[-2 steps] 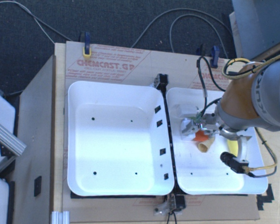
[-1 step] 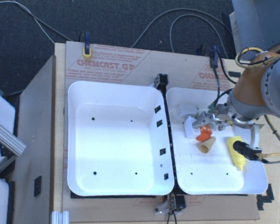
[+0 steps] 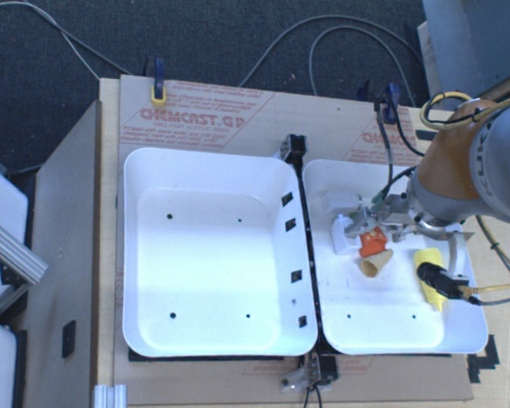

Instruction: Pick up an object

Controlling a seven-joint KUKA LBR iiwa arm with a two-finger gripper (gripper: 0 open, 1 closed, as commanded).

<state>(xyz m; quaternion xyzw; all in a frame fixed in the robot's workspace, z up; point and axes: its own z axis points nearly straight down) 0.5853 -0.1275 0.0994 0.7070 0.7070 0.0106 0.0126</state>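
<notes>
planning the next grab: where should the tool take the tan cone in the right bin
Likely across its middle, from straight above: the tan cone lies on its side, so its narrow width faces up. The orange block sits close against its far edge, so keep to the near half.

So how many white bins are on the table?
2. The left bin and the right bin sit side by side; the arm reaches over the right one. No others seem hidden.
</notes>
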